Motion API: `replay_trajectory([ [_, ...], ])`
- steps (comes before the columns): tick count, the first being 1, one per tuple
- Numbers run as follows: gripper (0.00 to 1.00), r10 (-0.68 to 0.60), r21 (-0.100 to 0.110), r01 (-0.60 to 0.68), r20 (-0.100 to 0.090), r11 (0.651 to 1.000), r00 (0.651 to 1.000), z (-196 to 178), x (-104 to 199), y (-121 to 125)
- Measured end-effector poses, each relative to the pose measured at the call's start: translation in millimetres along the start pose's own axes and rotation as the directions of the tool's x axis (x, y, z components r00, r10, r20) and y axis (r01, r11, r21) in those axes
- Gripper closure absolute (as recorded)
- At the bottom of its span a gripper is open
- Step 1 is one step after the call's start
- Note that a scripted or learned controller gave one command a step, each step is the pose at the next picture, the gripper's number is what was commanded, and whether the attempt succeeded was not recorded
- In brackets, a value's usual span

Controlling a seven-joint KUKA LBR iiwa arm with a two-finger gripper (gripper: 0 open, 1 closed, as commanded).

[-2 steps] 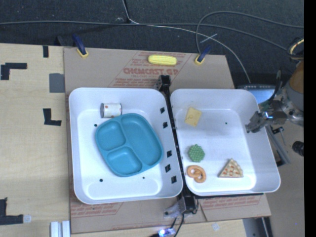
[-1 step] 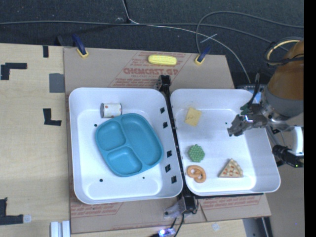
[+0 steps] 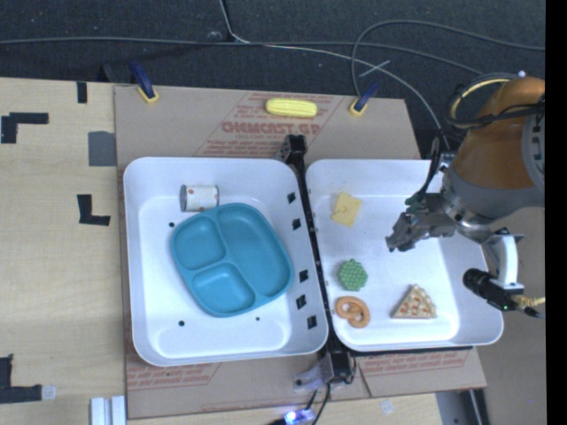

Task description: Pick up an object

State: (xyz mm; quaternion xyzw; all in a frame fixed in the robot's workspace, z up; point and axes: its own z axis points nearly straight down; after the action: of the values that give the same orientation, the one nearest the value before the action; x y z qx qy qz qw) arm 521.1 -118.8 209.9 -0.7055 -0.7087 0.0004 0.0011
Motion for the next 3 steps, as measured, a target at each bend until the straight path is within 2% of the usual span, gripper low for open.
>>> replay_trajectory([
  [1,1.0,-0.001,0.001,0.001,-0.001,1.0,1.0,6.3,52.4,-11.8],
  [2,1.0,-0.002,0.001,0.002,0.0,1.0,1.0,11.8,104.5,-9.8],
  [3,1.0,-0.002,-0.002,0.002,0.0,1.0,1.0,-3.3,154.1,-11.0],
])
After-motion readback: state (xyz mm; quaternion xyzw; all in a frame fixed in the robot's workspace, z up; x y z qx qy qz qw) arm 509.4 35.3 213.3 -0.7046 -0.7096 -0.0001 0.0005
